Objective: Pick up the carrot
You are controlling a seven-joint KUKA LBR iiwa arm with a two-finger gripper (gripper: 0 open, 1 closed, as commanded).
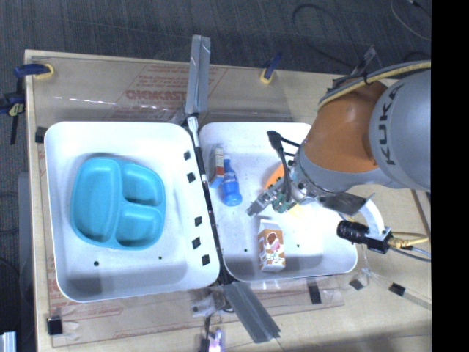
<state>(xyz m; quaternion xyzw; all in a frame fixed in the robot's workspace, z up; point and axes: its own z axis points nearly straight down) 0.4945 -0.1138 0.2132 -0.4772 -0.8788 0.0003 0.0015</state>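
In the right bin (pixel 245 139), a small orange piece of the carrot (pixel 274 174) shows near the middle, mostly hidden under the arm's wrist. My gripper (pixel 270 200) hangs low over the bin floor just in front of the carrot, pointing toward the bin's left side. Something small and green-yellow (pixel 284 205) sits right at the gripper's tip. The arm's grey and orange body covers the right part of this bin.
A blue bottle (pixel 230 187) and a slim red-and-white tube (pixel 218 163) lie to the left of the gripper, by the divider. A small brown-and-white carton (pixel 271 248) stands near the front wall. The left bin (pixel 58 141) holds a blue compartment tray (pixel 117 200).
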